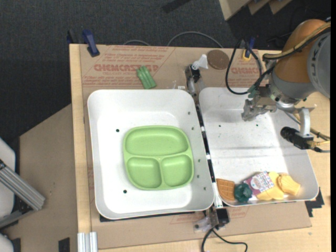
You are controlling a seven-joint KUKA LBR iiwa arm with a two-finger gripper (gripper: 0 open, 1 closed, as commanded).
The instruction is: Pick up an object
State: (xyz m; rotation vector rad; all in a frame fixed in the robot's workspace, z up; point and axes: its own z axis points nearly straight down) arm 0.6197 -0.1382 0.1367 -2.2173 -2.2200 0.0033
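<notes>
Hovering over the far part of the right bin is the gripper, the grey arm with its orange band coming in from the right edge. Can we read the fingers? No, they are too small and dark against the white floor to tell how far apart they stand, and nothing shows between them.

Down at the near edge of that same bin sits the pile of objects, well apart from the gripper: a tan waffle-patterned piece at the near left corner, a dark green toy just beside it, a pink and white packet touching that, then yellow pieces and an orange-yellow piece toward the near right corner.

Over in the left bin, a light green divided plate lies flat in the middle, one long compartment on the far side and two smaller ones on the near side.

On the cardboard worktop behind the bins, a green clip lies near the far edge of the left bin, and a brown disc sits beyond the right bin.
</notes>
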